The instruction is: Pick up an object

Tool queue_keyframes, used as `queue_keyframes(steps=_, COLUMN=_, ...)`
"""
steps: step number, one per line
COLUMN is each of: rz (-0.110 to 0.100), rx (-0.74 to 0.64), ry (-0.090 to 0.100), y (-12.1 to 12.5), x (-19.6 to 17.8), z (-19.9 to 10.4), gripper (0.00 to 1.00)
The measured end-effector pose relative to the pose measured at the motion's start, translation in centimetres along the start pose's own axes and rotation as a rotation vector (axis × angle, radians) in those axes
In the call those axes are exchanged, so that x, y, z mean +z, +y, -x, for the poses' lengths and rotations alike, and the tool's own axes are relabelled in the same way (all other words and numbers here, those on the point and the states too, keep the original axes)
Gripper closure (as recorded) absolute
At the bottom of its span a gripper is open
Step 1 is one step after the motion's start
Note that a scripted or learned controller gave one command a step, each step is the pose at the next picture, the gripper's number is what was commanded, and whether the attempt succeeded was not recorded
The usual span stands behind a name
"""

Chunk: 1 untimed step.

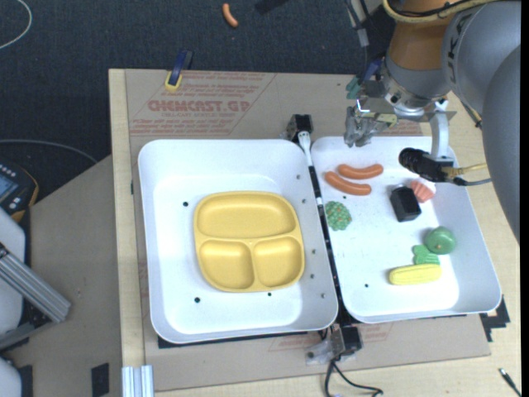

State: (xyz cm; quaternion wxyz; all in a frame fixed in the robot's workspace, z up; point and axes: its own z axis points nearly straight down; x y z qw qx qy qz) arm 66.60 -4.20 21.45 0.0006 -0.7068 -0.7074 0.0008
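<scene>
Camera view: the pincer (361, 131) hangs over the right bin's (471, 292) far rim, nothing between its fingers; their spread cannot be told. Two sausages (354, 179) lie just nearer than it, inside that bin.

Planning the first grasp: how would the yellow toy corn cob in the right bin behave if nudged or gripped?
The yellow plastic-looking corn cob is rounded and long, so it probably rolls sideways when nudged. It looks rigid and light, perhaps slippery under hard fingers.
</scene>
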Motion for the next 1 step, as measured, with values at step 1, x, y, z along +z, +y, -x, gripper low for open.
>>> queue_keyframes(steps=1, rz=0.008, rx=0.000, ry=-0.001, y=0.08, x=-2.15, z=-0.01, gripper=1.00)
